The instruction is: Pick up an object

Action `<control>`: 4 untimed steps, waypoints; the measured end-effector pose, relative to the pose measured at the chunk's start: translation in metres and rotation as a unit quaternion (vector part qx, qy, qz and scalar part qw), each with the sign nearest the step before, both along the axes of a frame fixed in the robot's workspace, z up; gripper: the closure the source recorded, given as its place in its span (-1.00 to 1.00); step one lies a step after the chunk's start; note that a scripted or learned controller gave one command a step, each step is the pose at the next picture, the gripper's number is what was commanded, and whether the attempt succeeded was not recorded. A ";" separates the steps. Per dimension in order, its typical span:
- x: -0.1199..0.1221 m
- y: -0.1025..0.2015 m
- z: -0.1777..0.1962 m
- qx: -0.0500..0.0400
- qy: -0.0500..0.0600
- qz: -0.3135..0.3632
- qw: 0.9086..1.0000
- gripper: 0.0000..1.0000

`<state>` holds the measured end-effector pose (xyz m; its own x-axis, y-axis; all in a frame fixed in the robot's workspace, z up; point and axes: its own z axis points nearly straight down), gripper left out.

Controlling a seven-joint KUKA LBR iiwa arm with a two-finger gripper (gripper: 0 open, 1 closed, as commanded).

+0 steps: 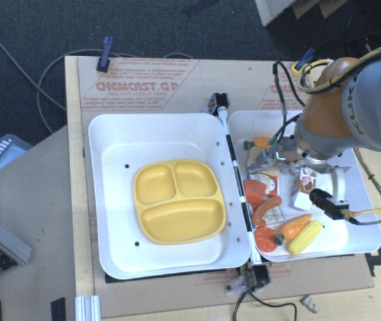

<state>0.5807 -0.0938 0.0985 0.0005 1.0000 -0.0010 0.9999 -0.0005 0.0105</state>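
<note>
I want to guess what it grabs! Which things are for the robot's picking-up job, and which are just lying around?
For the job: gripper, corn cob, carrot, sausage, tomato, right bin.

Lying about: yellow divided plate, left bin, blue clip.

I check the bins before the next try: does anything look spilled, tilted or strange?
Nothing stands out. The yellow divided plastic tray lies flat in the left white bin; toy foods sit piled inside the right white bin.

I see a yellow divided plate (177,200) in the white left bin (110,146), yellow corn (305,237), an orange carrot (293,225), and possibly a red sausage (265,208).
</note>
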 end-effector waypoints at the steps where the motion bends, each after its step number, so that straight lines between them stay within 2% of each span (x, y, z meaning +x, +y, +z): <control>1: 0.056 0.000 -0.011 0.000 0.003 0.001 1.000 -1.00; 2: 0.082 -0.004 -0.013 0.003 0.014 0.001 1.000 -1.00; 3: 0.070 0.000 -0.012 0.000 0.004 0.000 1.000 -1.00; 4: 0.070 0.001 -0.002 0.001 0.005 0.001 1.000 1.00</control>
<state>0.6510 -0.0927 0.0967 -0.0007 1.0000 0.0001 1.0000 0.0007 0.0011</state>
